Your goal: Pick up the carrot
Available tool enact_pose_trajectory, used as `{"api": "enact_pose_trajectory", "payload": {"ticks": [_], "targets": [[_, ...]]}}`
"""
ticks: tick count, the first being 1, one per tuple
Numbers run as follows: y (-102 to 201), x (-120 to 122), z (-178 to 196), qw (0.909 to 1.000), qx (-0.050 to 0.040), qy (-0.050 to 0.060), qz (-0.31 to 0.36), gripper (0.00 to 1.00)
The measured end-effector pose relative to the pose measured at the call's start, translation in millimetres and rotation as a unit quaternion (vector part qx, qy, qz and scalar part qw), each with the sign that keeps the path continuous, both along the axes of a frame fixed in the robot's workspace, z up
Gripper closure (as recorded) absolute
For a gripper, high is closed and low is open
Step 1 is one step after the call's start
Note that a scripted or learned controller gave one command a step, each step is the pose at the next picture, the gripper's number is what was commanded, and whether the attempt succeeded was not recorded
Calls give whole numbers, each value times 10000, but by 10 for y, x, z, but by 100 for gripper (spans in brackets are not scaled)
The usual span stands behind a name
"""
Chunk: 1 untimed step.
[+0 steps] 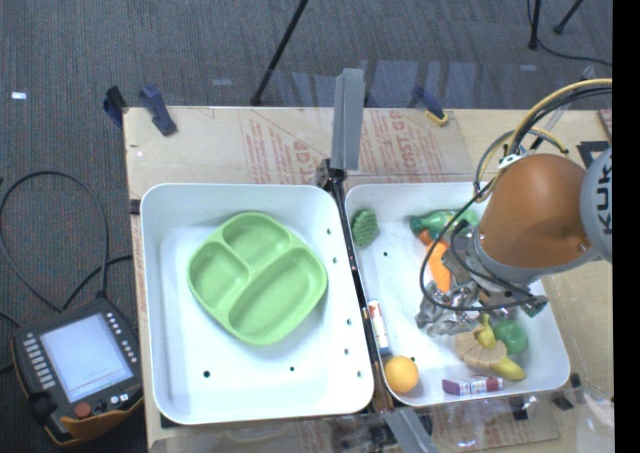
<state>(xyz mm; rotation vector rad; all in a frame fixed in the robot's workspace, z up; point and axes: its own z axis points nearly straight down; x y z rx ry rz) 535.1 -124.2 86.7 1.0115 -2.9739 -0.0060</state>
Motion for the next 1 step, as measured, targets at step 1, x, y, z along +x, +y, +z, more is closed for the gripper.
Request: {"api": "enact_pose_trajectory", "payload": {"ticks": [1], "targets": [[489,-196,1761,9866,-11,-48,1633,100]]}}
